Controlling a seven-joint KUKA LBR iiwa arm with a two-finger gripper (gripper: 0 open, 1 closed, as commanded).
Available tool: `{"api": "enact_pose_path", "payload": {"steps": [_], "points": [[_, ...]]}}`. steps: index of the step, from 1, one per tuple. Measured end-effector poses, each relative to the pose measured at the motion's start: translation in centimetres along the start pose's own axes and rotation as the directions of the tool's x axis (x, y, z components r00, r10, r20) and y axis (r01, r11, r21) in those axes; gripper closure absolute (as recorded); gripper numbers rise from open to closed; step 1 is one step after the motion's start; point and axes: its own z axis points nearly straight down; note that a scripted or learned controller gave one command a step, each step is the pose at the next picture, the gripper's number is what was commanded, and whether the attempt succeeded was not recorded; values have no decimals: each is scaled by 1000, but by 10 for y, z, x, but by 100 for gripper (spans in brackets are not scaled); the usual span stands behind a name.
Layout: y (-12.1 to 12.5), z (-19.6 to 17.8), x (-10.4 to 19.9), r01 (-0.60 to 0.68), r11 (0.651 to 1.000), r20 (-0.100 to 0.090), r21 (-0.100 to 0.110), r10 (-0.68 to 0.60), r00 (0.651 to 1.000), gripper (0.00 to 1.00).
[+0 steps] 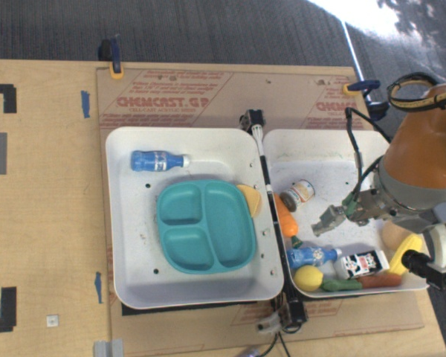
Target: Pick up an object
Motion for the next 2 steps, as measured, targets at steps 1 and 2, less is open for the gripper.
{"api": "enact_pose_path", "payload": {"steps": [1,2], "points": [[87,15,45,158,987,0,-2,-158,987,0],[76,100,-35,134,991,0,3,-134,991,0]]}}
